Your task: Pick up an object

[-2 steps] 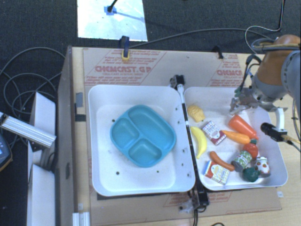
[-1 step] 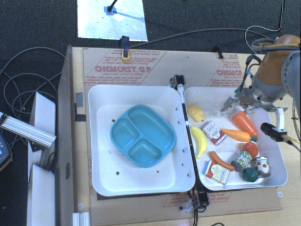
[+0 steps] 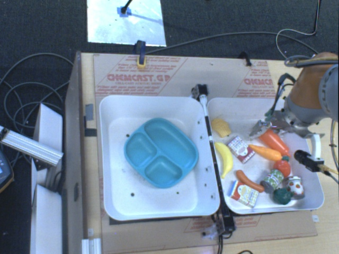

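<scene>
The gripper (image 3: 263, 127) is poised in the right bin (image 3: 318, 194) beside a carrot (image 3: 274, 140); whether its fingers are apart cannot be told.

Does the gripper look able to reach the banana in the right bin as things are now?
Probably yes. The banana lies uncovered by the bin's left wall, with nothing on top. The gripper hovers in the same bin, to its upper right; only a small red-and-white carton lies between them.

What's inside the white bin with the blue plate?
The left bin holds a blue divided plate, its three sections bare. Whatever lies under the plate is covered.
</scene>
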`<state>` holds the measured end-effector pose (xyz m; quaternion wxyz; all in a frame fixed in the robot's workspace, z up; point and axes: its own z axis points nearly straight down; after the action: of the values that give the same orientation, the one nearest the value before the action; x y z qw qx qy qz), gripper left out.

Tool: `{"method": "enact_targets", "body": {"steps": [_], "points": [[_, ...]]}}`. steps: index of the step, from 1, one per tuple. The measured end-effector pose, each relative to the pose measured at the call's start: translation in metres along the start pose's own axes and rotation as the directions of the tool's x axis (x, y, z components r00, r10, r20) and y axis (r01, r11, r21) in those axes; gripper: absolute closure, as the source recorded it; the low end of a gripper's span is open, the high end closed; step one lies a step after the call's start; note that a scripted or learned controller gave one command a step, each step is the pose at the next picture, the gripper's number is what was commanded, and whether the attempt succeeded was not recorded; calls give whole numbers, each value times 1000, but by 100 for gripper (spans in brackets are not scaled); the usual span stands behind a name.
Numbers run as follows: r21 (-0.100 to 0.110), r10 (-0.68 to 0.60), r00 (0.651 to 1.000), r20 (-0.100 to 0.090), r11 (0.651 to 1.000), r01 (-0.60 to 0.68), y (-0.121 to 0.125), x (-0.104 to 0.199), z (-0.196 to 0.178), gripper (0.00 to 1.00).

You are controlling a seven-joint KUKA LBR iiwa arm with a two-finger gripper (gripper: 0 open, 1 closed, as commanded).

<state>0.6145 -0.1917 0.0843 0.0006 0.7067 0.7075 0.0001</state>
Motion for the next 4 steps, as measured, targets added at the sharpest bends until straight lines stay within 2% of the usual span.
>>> {"method": "enact_targets", "body": {"steps": [1,2,3,4], "points": [[-6,-1,1000,1,1000,1,2,0,-13,100],[-6,-1,1000,1,1000,1,2,0,-12,0],[1,0,1000,0,1000,0,-40,-8,0,0],[-5,-3,1000,2,1000,3,28,-15,-90,0]]}}
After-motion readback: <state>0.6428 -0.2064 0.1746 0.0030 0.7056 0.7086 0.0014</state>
